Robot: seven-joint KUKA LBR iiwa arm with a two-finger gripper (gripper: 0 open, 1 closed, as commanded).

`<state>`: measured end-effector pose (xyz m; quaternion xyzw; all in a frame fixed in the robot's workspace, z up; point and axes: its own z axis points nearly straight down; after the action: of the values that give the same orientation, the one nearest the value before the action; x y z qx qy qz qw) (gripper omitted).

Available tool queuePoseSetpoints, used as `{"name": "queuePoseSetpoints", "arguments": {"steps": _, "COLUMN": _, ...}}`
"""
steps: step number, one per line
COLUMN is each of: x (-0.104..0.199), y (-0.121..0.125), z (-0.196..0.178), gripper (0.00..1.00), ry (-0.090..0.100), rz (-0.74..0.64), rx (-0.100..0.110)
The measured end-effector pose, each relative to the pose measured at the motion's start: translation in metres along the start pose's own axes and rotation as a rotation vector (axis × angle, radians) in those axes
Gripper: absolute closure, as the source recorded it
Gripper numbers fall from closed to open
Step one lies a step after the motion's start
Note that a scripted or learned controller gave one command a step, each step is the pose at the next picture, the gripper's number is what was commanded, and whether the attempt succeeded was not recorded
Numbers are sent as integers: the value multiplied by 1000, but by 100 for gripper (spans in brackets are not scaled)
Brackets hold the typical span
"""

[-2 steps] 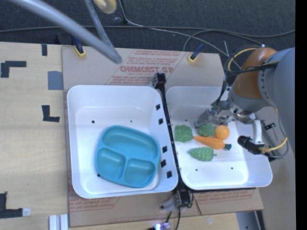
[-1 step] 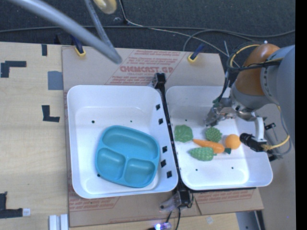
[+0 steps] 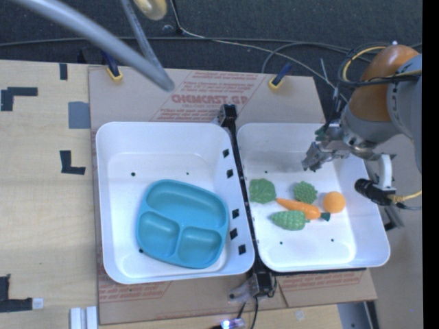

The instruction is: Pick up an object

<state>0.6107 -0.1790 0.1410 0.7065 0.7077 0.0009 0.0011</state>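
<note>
Gripper (image 3: 314, 157): upper right of frame, low over right bin's far part; finger state impossible to tell; nothing seen held.
Right bin (image 3: 370, 252): lower right, carrying all the toy food.
Toy food: green piece (image 3: 288, 219) nearest, carrot (image 3: 298, 206) touching it, orange ball (image 3: 334, 201) at carrot's right end, two broccoli pieces (image 3: 262, 190) just behind.
Left bin (image 3: 110, 184): blue divided tray (image 3: 182, 223) inside.
Surface (image 3: 41, 184): pale wood at left.
Progress: judged early; nothing lifted, descent, grasp and lift all left.

Wooden bench (image 3: 41, 204), black tape marks (image 3: 68, 162) near left edge. Cardboard sheet (image 3: 206, 94) lies on it, two white bins (image 3: 110, 149) side by side on the cardboard.
</note>
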Motion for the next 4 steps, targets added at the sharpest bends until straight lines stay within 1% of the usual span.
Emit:
{"name": "queuePoseSetpoints", "arguments": {"steps": 1, "x": 2, "y": 3, "z": -63, "gripper": 100, "ry": 0, "rz": -1, "rx": -1}}
{"name": "queuePoseSetpoints", "arguments": {"steps": 2, "x": -2, "y": 4, "z": -107, "gripper": 100, "ry": 0, "rz": 0, "rx": -1}}
{"name": "queuePoseSetpoints", "arguments": {"steps": 3, "x": -1, "y": 5, "z": -128, "gripper": 100, "ry": 0, "rz": 0, "rx": 1}}
{"name": "queuePoseSetpoints", "arguments": {"steps": 4, "x": 49, "y": -12, "z": -120, "gripper": 100, "ry": 1, "rz": -2, "rx": 6}}
